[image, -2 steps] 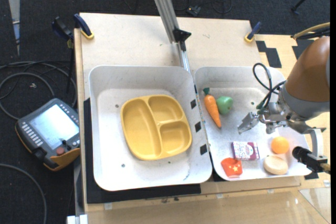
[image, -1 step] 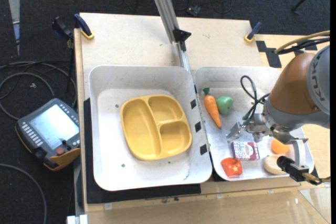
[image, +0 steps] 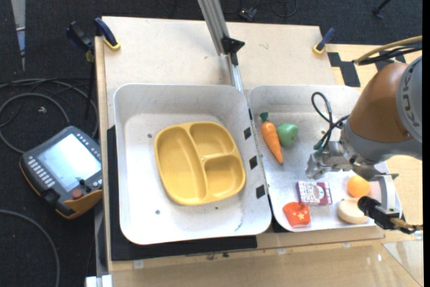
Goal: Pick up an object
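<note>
Camera view: arm (image: 386, 114) enters from right, cut off by the frame edge; its body hides part of the right bin (image: 295, 94). Pincer (image: 318, 167) hangs low over right bin, small and dark-cluttered; cannot tell if clenched or released, nothing visibly between it. Carrot (image: 272, 142) lies left of pincer, apart, green pepper (image: 287, 134) just beside it. Pink carton (image: 314, 193) just below pincer. Red item (image: 296, 214) near bin's front rim. Orange ball (image: 358, 185) and cream item (image: 352, 212) right of pincer, partly hidden by arm hardware. Left bin (image: 127, 144) holds yellow tray (image: 199, 161). Bench (image: 161, 50) behind. Pendant (image: 60, 171) on floor left.
</note>
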`<state>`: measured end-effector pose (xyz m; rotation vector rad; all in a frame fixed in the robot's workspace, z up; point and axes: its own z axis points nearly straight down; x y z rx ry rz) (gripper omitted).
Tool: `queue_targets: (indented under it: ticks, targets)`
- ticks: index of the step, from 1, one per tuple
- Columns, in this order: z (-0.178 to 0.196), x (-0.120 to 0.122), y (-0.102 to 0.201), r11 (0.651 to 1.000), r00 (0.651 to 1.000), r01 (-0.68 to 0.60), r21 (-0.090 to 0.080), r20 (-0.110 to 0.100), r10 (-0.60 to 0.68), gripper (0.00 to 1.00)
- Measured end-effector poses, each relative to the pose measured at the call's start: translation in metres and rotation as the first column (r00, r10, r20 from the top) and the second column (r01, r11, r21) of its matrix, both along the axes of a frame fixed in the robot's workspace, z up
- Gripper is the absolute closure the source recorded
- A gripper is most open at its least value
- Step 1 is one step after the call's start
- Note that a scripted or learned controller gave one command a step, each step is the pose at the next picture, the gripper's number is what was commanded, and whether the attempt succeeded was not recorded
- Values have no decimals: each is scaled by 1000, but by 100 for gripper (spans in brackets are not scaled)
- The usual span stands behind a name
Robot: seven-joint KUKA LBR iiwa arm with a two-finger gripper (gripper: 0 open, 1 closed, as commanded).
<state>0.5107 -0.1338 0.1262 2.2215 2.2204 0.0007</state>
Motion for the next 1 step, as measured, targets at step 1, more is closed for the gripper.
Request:
queue_targets:
  ticks: [1]
  targets:
    - [44,6,5,1000,1000,-4,-2,5,4,100]
